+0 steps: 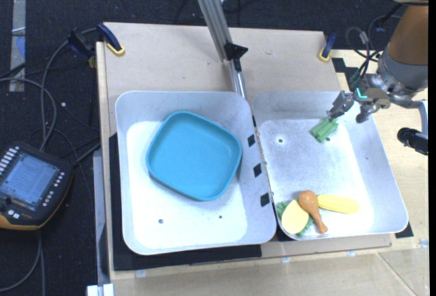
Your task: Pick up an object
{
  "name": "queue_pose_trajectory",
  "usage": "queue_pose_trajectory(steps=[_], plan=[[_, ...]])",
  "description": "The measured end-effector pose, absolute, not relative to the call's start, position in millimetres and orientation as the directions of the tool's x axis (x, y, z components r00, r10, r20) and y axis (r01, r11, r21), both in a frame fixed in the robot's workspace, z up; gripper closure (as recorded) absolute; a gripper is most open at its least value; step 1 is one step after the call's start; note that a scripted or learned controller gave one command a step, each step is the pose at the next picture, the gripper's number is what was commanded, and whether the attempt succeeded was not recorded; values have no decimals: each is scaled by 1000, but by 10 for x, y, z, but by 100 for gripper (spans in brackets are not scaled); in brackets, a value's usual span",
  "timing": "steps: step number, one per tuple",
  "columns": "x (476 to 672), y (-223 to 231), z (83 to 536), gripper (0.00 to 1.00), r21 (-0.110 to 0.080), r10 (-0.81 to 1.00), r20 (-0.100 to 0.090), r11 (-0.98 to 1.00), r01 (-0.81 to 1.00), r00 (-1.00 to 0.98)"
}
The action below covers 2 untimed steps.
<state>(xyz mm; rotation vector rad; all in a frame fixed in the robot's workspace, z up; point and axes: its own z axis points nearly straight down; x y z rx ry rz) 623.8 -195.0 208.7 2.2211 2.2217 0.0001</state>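
Two bins | hand [354,107] open, empty | green piece [325,129] just beside | blue plate [194,155] apart

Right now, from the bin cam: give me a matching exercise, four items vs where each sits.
Items:
1. blue plate
2. green piece
3. drumstick
4. gripper

Places:
A. upper part of the right bin
B. above the right bin's top right corner
C. middle of the left bin
D. near edge of the right bin

Pairs: 1-C, 2-A, 3-D, 4-B
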Motion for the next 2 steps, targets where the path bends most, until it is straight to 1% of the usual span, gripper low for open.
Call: queue_pose_trajectory(steps=[1,2], plan=[[6238,-1950,2086,0,0,1000,0,0,1000,0],[6188,-1981,1646,0,-4,1000,1,0,1000,0]])
